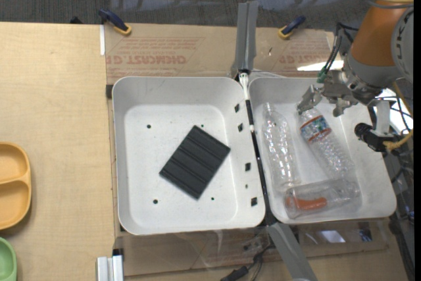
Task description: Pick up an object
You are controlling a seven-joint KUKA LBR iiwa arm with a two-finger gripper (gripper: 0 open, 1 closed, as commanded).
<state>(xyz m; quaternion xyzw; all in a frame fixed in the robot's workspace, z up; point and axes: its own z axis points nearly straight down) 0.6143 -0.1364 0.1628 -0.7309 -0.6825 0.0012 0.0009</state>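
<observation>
While my gripper (323, 102) hovers with fingers spread over the right bin (381, 171), a labelled bottle (322, 140) lies just beneath.

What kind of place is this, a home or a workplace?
Most likely a robotics lab or test bench, not a home. Two white bins sit side by side, cardboard is clamped behind them, and a robot arm reaches over plastic bottles.

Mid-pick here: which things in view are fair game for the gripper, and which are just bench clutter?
In play:
gripper, over the right bin
labelled bottle
clear bottle
bottle with orange inside
black ridged pad in the left bin

Clutter:
yellow tray
green dish
two clamps
</observation>
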